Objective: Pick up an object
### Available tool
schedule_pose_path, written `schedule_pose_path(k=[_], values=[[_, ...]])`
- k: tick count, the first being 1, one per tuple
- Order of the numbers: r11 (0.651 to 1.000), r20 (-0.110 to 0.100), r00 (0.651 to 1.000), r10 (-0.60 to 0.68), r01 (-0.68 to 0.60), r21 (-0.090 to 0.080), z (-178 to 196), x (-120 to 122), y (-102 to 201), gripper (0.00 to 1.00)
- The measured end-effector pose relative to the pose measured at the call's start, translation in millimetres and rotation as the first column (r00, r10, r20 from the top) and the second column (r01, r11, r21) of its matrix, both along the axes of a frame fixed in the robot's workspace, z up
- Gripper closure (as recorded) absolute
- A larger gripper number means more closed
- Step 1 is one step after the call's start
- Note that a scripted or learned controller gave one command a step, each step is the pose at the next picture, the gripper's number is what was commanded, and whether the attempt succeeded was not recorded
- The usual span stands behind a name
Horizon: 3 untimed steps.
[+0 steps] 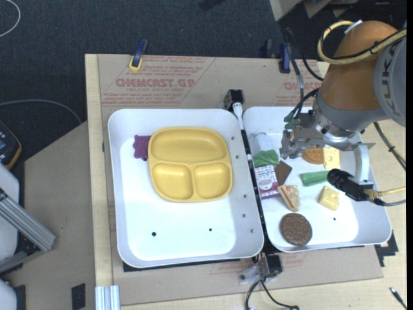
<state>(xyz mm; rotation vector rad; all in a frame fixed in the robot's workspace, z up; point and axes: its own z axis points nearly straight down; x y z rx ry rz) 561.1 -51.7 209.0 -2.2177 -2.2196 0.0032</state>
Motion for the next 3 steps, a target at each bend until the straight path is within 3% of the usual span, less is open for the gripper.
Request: schedule_pose_path(k=[1,3], values=[[1.000,0.002,1.000,0.002,-0.002,0.001,25.8,-22.4,24.0,1.00],[1.000,0.000,1.000,-0.002,0.002,-0.001,5.8,-28.2,28.3,1.00]])
